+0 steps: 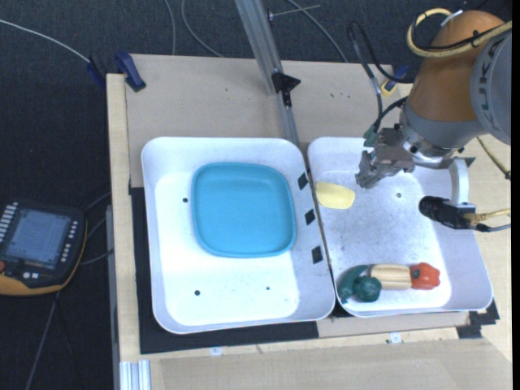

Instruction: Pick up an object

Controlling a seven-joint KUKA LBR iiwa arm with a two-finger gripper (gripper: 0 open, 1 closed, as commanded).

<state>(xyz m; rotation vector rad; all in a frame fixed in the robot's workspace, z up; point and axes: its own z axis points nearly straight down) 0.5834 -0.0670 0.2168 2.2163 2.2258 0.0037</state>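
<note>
Now: pale yellow oval object (335,195) lying flat beside end effector (367,175); its grip unreadable.

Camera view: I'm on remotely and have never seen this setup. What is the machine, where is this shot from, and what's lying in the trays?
One fixed camera looks down at a slant. The grey and orange robot arm reaches in from the right; its gripper hangs over the right bin, beside a yellow object. I see nothing between its fingers. Along that bin's near edge lie a green object, a tan piece and a red piece. The left bin holds a blue plate.
</note>
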